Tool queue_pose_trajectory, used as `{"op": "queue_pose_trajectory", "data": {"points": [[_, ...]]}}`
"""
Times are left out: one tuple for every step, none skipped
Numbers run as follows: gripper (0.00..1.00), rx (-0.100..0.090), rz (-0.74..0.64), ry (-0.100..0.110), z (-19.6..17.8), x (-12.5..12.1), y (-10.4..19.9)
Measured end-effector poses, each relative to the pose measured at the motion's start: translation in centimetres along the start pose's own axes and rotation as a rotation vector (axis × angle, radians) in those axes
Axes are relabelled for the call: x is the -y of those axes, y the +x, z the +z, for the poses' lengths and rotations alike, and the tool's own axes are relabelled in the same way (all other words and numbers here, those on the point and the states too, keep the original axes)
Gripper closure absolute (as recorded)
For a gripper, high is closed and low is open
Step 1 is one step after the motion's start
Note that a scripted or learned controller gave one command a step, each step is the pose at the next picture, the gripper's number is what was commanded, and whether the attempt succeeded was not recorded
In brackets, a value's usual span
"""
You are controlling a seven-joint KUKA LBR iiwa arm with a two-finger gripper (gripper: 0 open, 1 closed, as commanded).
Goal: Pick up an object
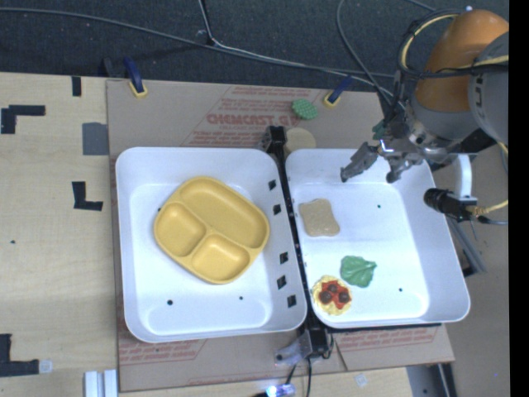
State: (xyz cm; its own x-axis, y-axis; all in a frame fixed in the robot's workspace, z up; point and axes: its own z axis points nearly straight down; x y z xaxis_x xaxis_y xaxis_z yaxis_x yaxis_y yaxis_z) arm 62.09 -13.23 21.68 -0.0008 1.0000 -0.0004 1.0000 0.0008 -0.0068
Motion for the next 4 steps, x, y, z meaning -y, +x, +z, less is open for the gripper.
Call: {"op": "queue_pose_trajectory", "data": {"points": [[0.0, 0.0, -0.001, -0.001, 4.5, 0.5, 0.3], [0.0, 0.0, -0.001, -0.001, 9.1, 0.1, 0.9], [1.0, 0.0, -0.002, -0.005, 7.8, 0.0, 0.9], [1.0, 0.0, 0.0, -0.009, 3.5, 0.1, 0.6]]}}
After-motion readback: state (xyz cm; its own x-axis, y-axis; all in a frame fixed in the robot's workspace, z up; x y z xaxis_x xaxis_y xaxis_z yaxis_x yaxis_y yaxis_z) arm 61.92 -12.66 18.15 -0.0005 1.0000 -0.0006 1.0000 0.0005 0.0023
